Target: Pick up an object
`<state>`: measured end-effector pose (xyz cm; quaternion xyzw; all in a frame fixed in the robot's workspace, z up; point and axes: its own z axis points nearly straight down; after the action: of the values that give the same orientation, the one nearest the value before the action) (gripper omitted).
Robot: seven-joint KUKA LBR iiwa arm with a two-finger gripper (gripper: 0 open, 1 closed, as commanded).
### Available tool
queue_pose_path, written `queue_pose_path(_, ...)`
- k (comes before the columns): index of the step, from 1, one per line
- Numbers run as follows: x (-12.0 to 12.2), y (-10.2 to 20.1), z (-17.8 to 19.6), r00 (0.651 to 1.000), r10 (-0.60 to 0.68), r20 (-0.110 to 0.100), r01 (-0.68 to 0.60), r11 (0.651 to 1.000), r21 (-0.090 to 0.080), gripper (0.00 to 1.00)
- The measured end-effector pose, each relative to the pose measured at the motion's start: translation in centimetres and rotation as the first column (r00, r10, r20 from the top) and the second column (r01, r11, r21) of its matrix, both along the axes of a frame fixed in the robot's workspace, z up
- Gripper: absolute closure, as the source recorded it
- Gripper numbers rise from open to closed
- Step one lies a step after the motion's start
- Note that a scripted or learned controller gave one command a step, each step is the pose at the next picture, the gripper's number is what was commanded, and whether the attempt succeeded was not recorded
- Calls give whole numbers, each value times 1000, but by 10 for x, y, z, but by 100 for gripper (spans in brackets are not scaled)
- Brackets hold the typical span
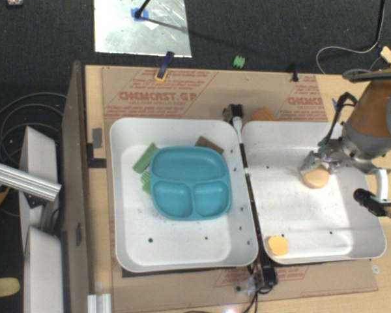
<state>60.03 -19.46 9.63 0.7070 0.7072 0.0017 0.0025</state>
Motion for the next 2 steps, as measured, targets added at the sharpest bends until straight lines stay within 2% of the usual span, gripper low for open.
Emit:
queue_pose_path(1,73,61,22,1000,12,5,-12,1000,1,100)
queue_pose_path(2,39,7,67,1000,-2,-2,2,1000,-1,100)
